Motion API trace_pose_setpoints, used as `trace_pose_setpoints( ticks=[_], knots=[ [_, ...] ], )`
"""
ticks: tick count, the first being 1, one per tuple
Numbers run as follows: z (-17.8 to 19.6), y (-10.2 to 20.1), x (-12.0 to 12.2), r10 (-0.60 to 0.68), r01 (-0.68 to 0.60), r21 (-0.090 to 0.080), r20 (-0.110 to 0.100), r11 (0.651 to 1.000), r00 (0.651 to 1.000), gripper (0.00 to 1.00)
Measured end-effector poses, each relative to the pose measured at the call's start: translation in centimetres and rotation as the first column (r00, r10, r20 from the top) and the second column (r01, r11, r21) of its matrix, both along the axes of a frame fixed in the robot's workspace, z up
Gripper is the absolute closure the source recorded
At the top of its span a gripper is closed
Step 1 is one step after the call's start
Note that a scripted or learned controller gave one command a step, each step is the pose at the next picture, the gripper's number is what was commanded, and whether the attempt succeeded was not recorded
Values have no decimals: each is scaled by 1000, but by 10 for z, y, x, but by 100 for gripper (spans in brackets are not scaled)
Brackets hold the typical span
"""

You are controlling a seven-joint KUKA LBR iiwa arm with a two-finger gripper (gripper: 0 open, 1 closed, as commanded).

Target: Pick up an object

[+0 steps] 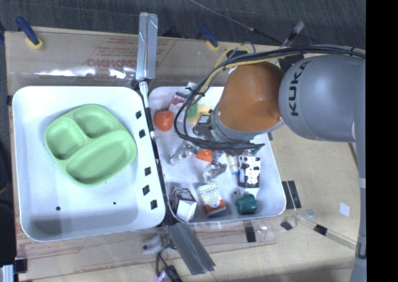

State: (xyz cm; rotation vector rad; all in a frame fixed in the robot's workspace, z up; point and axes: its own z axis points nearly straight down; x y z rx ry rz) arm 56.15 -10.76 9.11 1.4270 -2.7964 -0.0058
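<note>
The arm's orange band [249,97] and grey wrist hang over the right bin [273,203]. My gripper [208,156] reaches down into the middle of that bin, among several small objects. An orange piece [203,154] lies right at the fingertips; whether it is held is hidden. Close by lie an orange-red ball [164,120], a small carton with an orange label [210,198], a dark green object [247,204], a black-and-white pack [249,171] and a white cup-like piece [185,210]. A yellow-green item [193,112] peeks out beside the wrist.
The left bin [37,212] holds a green divided plate [91,143]. A metal divider bar [147,45] stands between the bins at the back. Cables loop from the wrist over the right bin. Blue clamps [29,32] grip the bench's far edge.
</note>
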Motion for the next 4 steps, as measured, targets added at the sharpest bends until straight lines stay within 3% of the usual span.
trace_pose_setpoints(
  ticks=[1,2,3,4],
  knots=[
    [2,-62,25,231,-231,-3,7,973,973,0],
    [0,11,12,414,-414,1,2,910,910,0],
    [10,13,13,418,-418,2,4,908,908,100],
    [10,12,13,418,-418,2,3,908,908,0]
  ],
)
